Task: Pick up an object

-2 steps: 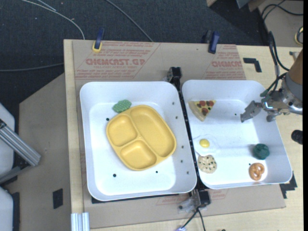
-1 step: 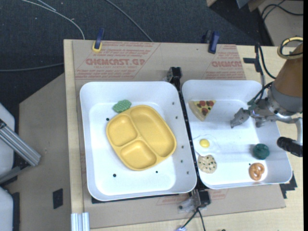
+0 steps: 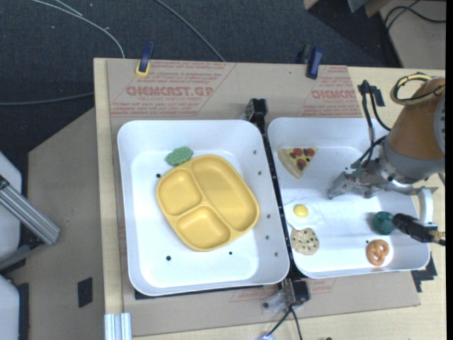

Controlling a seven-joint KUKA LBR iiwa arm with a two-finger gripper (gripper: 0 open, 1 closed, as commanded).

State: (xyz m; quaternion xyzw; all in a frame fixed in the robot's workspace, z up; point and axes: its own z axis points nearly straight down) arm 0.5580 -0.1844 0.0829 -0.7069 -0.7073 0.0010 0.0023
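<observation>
Teal object (image 3: 383, 222) partly behind claw (image 3: 340, 188)

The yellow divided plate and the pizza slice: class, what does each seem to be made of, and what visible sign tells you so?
The yellow divided plate looks like moulded plastic with a smooth, faintly glossy finish: even colour, rounded compartment ridges. The pizza slice seems a toy, probably plastic or rubber, matte: flat colours and blocky toppings; the exact material is unclear.

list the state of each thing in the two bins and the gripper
yellow tray: flat in the left bin, compartments bare
green piece: at the tray's upper left edge
pizza slice: flat, right bin
egg: flat
cookie: flat
pretzel: flat
teal lump: loose
gripper: low over right bin, holding nothing
</observation>
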